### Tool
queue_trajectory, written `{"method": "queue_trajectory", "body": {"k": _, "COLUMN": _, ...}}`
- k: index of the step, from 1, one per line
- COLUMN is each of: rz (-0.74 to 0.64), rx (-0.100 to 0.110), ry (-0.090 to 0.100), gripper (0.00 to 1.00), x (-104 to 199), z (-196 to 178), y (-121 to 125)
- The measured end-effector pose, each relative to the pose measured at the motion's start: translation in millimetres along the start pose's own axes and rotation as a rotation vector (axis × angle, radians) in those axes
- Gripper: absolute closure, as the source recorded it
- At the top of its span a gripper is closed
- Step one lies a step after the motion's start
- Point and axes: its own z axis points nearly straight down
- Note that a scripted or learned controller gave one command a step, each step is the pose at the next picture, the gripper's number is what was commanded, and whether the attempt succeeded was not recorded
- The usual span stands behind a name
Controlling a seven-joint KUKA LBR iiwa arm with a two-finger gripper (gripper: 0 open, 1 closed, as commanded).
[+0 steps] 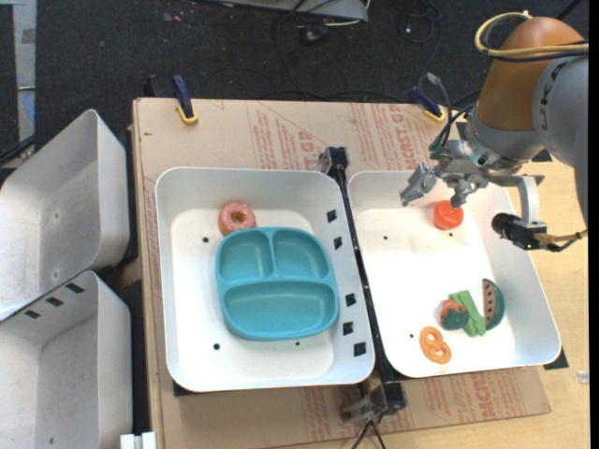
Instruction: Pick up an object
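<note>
My gripper (436, 195) hangs over the far part of the right bin (402, 363), open, with its two fingers spread and nothing between them. A small orange-red object (448, 216) lies on the bin floor just below the right finger, apart from it. Toward the near right of the same bin lie a watermelon slice (494, 303), a green vegetable piece (464, 312) and an orange pretzel (434, 344). In the left bin (178, 344) a pink donut (237, 217) sits beside the far edge of a teal divided plate (277, 282).
A black divider (354, 279) runs between the two bins. Two white tubs (56, 204) stand off the bench at the left. Clamps (184, 101) hold the cardboard's far edge. The middle of the right bin's floor is bare.
</note>
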Motion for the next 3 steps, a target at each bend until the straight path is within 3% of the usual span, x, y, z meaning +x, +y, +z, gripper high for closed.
{"method": "queue_trajectory", "body": {"k": 2, "rz": -0.001, "rx": -0.001, "ry": 0.000, "gripper": 0.00, "x": 5.5, "z": 96.1, "y": -2.1}}
{"method": "queue_trajectory", "body": {"k": 3, "rz": -0.001, "rx": -0.007, "ry": -0.001, "gripper": 1.00, "x": 5.3, "z": 81.9, "y": -0.3}}
